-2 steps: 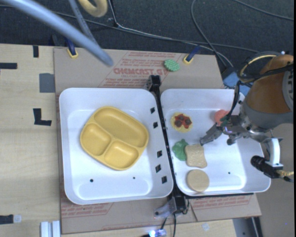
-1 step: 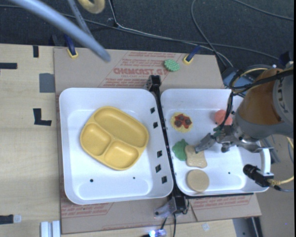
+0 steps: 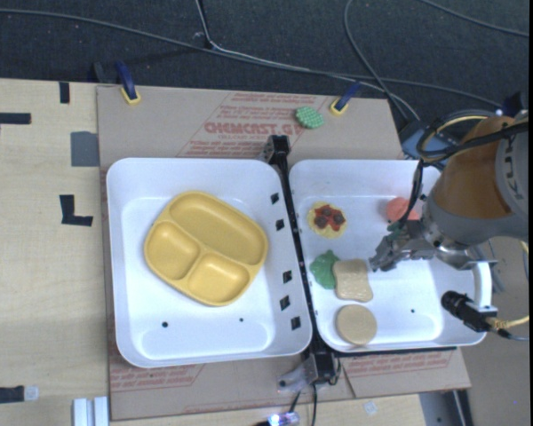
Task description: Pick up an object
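Reaching into the right bin (image 3: 426, 331) from the right, the arm (image 3: 480, 185) carries its claw (image 3: 389, 251) low, just beside the slice of toast (image 3: 353, 281); whether the claw is wide or narrow cannot be told. Nearest candidates are the toast, the green leaf (image 3: 323, 267) touching it, and the round cookie (image 3: 356, 324) below. A clean pick likely calls for centring over one item, apart from its neighbours. The left bin (image 3: 133, 327) holds a yellow divided plate (image 3: 205, 248). Both bins rest on cardboard (image 3: 231, 122) over the wooden bench (image 3: 35, 264); cables (image 3: 249, 56) cross dark carpet behind.
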You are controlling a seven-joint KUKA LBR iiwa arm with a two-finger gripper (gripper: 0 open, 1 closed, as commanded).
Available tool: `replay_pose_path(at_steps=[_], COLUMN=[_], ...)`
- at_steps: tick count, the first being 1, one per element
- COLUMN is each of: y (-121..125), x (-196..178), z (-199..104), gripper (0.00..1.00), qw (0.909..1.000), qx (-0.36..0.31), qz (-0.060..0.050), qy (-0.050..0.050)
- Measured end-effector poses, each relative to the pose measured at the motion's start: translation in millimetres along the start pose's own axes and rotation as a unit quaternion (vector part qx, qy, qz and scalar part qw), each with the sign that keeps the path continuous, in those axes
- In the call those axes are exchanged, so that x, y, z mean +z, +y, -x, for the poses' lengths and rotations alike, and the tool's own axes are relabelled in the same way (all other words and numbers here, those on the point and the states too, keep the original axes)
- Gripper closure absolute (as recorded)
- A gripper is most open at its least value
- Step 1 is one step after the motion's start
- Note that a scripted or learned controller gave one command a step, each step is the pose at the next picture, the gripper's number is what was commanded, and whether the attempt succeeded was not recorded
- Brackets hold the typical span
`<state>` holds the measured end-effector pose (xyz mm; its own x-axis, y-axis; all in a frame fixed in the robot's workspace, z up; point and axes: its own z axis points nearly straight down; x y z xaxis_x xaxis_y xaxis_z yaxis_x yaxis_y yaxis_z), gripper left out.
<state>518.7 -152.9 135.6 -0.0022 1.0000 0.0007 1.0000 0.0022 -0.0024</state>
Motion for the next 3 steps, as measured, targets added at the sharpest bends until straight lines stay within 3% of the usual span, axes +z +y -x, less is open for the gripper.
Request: replay_pose_path(at_steps=[1, 2, 3], y=[-8, 1, 1], x=[-48, -95, -118], z=[3, 3, 2], gripper=[1.00, 1.00, 1.00], qw=[1.0000, 1.0000, 1.0000], qx=[0.001, 0.000, 0.001], qz=[0.003, 0.003, 0.001], qy=[-0.001, -0.001, -0.001])
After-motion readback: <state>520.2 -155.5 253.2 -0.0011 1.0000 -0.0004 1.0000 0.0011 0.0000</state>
